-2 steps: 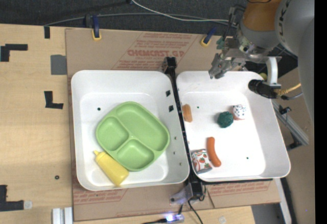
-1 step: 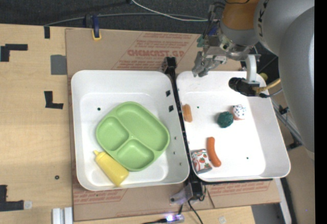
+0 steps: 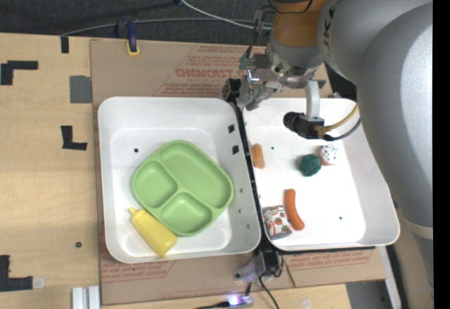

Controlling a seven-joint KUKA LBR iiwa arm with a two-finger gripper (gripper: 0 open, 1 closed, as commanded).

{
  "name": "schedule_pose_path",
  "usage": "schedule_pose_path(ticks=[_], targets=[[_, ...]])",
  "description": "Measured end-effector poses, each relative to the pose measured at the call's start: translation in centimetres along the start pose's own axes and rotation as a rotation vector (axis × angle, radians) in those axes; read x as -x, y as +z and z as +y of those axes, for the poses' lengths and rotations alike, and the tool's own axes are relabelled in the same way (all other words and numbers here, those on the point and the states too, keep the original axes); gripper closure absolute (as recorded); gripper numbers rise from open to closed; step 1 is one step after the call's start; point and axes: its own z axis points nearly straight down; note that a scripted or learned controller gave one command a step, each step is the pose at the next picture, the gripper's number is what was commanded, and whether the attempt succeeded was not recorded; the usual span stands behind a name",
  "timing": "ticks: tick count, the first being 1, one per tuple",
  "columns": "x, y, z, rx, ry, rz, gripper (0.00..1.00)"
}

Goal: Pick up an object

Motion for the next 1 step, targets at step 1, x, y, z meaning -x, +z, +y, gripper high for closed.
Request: schedule_pose_path(ticks=[1], targets=[[-4.65,0.59,0.89,0.002,0.001,-0.001,1.0]])
